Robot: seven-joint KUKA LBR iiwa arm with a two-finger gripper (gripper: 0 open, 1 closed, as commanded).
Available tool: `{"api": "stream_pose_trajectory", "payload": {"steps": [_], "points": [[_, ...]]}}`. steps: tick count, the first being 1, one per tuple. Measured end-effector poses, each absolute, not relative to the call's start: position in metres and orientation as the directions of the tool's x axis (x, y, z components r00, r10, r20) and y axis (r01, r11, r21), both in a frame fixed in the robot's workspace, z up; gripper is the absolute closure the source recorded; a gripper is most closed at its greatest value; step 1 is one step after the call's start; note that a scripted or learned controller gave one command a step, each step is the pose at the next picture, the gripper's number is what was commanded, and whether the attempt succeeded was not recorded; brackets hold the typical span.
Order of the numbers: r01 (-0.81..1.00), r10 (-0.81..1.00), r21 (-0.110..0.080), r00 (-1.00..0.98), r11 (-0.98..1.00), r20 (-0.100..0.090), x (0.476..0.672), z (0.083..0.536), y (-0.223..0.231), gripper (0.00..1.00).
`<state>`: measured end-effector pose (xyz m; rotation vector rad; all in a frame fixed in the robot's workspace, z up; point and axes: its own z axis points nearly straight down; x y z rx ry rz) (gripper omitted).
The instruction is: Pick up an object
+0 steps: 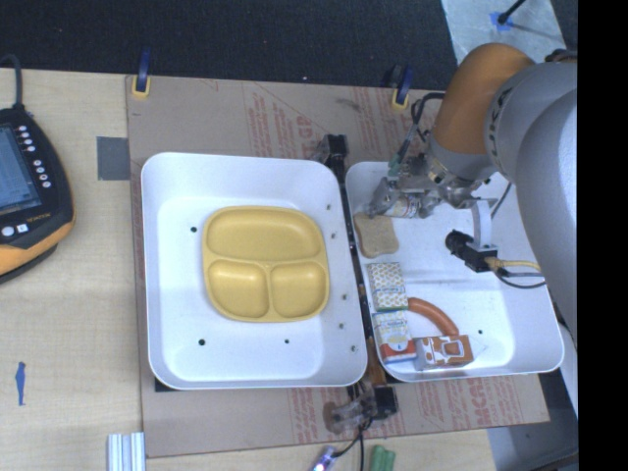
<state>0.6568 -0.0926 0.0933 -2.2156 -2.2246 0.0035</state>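
A plate lies in the left bin. Right of that bin, the other bin holds a pad, box and hose.

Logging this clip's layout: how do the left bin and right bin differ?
The left bin holds one large yellow divided tray; the right bin holds several small items. The gripper is over the right bin, not the left bin. Both are shallow and white.

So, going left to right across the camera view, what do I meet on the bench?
Handheld control pendant, grey tape patch, left white bin with a yellow divided plate inside, then the right white bin, the end effector over its far left part.
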Motion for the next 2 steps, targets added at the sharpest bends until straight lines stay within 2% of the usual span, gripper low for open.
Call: {"api": "stream_pose_trajectory", "payload": {"steps": [2], "points": [[1.0, 1.0, -0.002, -0.003, 0.003, 0.0, 0.6567, 0.0931, -0.096, 0.0]]}}
